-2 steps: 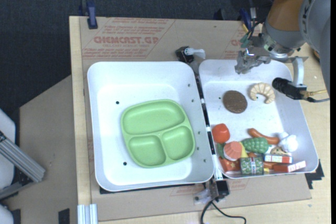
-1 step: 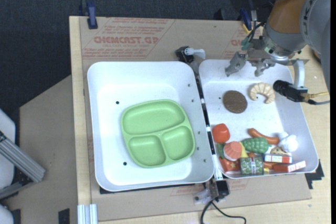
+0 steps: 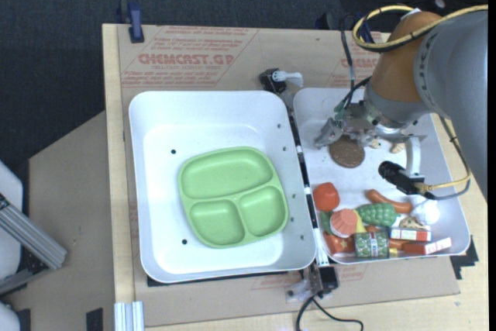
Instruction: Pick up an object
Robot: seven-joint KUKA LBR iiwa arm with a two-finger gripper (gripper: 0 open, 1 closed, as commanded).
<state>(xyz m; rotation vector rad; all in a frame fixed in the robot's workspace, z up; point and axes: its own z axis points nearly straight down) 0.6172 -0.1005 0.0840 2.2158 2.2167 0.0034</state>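
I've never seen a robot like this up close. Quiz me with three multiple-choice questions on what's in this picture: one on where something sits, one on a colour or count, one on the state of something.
1. Where does the green tray lie?
A. In the left bin
B. In the right bin
C. On the floor

2. How many compartments does the green tray have?
A. Two
B. Three
C. Five

3. Where is the arm's gripper now?
A. Above the left bin
B. Out over the dark floor
C. Low over the right bin, by a brown round piece

Answers:
1 A: the tray rests in the middle of the left bin, while the toy foods are heaped in the right one.
2 B: one long section on top and two smaller ones below.
3 C: the grey arm reaches in over the right bin's upper half, just above the brown piece.
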